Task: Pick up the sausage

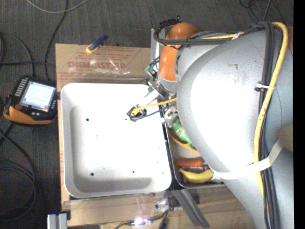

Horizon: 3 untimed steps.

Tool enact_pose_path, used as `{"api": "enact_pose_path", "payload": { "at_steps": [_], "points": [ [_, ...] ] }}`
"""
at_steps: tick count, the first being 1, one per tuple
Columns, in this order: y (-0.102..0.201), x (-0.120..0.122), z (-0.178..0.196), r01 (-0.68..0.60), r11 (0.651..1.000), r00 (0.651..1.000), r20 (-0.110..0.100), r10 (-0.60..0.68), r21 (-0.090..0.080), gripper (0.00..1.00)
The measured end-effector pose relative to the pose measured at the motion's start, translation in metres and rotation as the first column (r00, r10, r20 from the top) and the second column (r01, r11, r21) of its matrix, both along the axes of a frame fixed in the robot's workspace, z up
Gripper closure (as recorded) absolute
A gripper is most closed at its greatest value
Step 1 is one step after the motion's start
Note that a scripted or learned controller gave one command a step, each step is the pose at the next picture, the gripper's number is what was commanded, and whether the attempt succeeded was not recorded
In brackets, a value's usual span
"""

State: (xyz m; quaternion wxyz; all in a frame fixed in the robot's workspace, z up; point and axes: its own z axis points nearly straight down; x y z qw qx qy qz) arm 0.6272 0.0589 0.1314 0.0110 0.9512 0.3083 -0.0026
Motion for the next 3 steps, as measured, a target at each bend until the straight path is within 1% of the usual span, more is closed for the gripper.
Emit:
{"api": "enact_pose_path", "payload": {
  "at_steps": [1, 2, 3],
  "points": [
    [-0.001, 0.007, -0.01, -0.016, 1.0, 1.0, 0.003, 0.016, -0.01, 0.0],
    [0.0, 0.008, -0.012, -0.015, 1.0, 1.0, 0.002, 0.015, -0.012, 0.0],
    [-0.016, 0.027, 0.051, -0.286, 0.958, 0.958, -0.007, 0.286, 0.019, 0.0]
  ]
}}
